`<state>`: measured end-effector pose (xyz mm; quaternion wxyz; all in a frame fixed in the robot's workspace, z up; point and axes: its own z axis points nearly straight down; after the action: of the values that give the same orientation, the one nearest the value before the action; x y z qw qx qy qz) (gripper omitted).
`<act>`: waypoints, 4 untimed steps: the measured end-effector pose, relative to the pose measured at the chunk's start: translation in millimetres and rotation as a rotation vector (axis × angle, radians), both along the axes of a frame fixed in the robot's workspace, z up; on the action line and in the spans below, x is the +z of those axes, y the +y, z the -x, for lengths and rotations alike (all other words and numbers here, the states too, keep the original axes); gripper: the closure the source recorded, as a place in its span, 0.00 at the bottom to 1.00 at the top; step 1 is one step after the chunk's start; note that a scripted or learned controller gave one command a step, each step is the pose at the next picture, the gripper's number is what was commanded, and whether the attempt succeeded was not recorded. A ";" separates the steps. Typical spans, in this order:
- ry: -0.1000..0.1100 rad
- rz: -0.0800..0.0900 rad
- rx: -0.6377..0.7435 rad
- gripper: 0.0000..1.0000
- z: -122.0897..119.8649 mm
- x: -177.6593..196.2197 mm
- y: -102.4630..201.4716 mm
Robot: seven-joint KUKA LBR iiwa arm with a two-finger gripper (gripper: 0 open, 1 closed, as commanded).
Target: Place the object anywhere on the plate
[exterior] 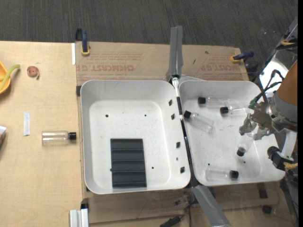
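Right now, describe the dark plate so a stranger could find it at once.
Look in the left white bin. Near its front wall lies the black ribbed rectangular plate, the one dark slab; the clear vials all lie in the right bin.

The bench bears two white bins, a clear vial, perhaps cardboard.

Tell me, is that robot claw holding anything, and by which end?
It looks so: the gripper seems closed on a clear vial near its upper end, black cap hanging down.
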<state>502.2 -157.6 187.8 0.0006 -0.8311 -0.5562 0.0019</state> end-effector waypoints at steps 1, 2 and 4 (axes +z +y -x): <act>0.000 0.000 0.000 0.00 0.0 0.1 -0.1; -0.001 0.000 0.063 0.00 -82.6 22.2 -23.6; -0.001 0.001 -0.004 0.00 -130.8 252.9 -50.3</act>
<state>633.0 -208.0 440.7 0.0001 -0.8323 -0.5543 0.0016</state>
